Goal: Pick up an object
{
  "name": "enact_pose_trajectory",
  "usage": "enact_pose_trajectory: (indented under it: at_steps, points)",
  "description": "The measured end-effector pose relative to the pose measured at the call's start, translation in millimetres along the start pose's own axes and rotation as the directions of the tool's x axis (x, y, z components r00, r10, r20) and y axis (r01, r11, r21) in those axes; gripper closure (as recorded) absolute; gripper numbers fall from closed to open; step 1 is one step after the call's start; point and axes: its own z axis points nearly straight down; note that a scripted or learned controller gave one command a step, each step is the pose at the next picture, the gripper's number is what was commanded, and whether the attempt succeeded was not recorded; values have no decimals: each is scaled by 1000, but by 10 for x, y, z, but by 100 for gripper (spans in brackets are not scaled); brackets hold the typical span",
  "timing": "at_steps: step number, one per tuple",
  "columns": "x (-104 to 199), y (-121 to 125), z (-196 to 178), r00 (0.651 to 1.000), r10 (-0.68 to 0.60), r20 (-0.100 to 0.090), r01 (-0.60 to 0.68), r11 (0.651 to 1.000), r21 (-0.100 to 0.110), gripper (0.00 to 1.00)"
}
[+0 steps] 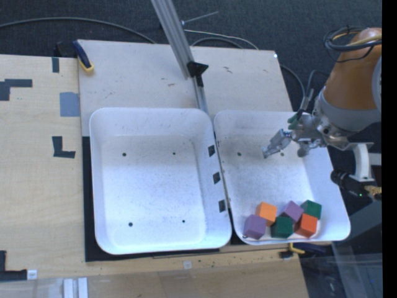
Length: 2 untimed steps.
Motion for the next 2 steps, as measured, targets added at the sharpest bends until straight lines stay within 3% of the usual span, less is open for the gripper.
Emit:
enact_pose_trajectory:
  at_steps: [1, 2]
  points:
    - [-741, -59, 1603, 1000, 5, 1, -5, 1000, 3, 0]
    - [-938, 587, 1561, 1000, -1, 2, 1, 1000, -5, 0]
